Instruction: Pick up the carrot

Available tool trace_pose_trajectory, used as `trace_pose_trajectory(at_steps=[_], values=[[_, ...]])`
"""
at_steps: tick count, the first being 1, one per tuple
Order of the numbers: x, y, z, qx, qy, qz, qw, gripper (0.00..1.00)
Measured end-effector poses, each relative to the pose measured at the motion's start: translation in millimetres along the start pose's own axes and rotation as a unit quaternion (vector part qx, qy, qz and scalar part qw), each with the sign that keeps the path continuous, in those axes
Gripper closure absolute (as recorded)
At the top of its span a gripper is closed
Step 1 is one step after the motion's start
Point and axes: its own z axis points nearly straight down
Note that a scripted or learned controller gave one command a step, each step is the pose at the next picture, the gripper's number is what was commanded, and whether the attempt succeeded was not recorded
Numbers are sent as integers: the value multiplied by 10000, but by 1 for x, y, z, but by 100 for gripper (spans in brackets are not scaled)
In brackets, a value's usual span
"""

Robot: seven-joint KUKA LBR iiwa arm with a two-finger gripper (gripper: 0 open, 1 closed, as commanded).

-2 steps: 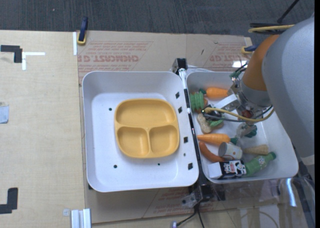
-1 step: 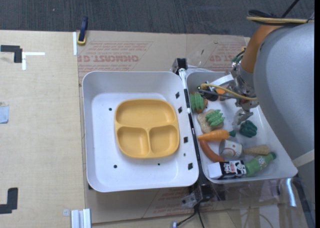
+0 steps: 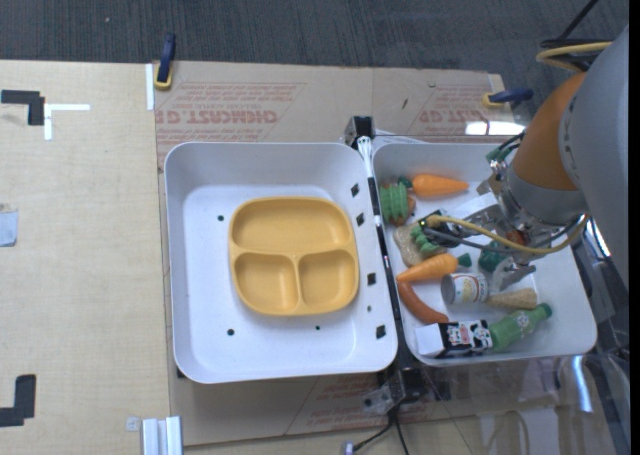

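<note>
So nothing's lifted yet: the carrot [image 3: 428, 267] lies in the right bin [image 3: 566, 338], at nine o'clock of the gripper [image 3: 508, 265], whose grasp I cannot tell.

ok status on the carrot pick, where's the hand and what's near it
Hand low over right white bin. Nearest orange toy carrot lies free mid-bin; second at the far side. Small tin can, green bottle crowd close.

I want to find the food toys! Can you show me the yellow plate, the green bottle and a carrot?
yellow plate [image 3: 262, 224]: camera view, bare floor of its top compartment.
green bottle [image 3: 518, 325]: camera view, middle of its body.
carrot [image 3: 440, 184]: camera view, middle of the orange part.
</note>
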Motion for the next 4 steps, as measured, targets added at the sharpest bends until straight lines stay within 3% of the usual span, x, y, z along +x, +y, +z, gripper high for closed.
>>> trace_pose_trajectory(at_steps=[1,2,3,4], values=[[34,3,53,0,-7,-304,9995,0],[-30,-9,52,0,17,199,9998,0],[-15,-10,52,4,7,126,9999,0],[59,-18,-48,-8,2,134,9999,0]])
